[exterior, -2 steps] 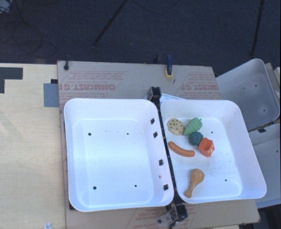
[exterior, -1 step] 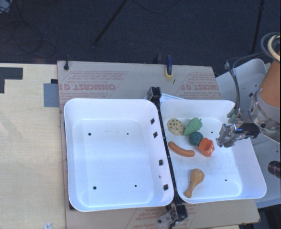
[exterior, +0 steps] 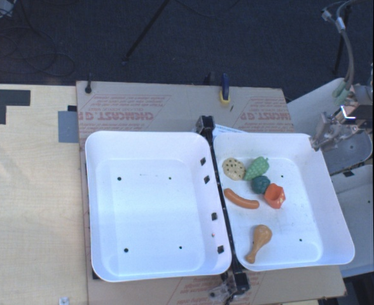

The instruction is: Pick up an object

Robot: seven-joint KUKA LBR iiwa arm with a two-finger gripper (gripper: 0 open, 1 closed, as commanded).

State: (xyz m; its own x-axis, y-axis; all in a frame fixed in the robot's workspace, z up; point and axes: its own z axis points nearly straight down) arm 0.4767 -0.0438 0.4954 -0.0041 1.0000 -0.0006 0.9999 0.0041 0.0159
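The arm's gripper [exterior: 320, 138] hangs at the far right of the bench, just past the back right corner of the right bin [exterior: 339, 234], and it is too small and cluttered here for me to tell how the jaws stand. Nothing is visibly carried, so the pick looks to be at its very start: the approach is not yet made. All the candidate objects lie in the right bin, grouped toward its left and back: a tan cookie [exterior: 233, 168] dotted dark, a green bumpy toy vegetable [exterior: 258, 167] beside it, a dark teal ball-like piece [exterior: 260, 184] touching an orange-red pepper-like toy [exterior: 275, 196], an orange hot dog sausage [exterior: 241, 199] lying near the divider, and a toy chicken drumstick [exterior: 259, 241] set apart toward the front. The left bin [exterior: 104, 246] holds none of these things. The drumstick seems the easiest target, since it has free space all round, whereas the teal piece and the pepper crowd each other. The next move calls for travelling left over the right bin, lining the jaws across the chosen item's narrow width, then descending.
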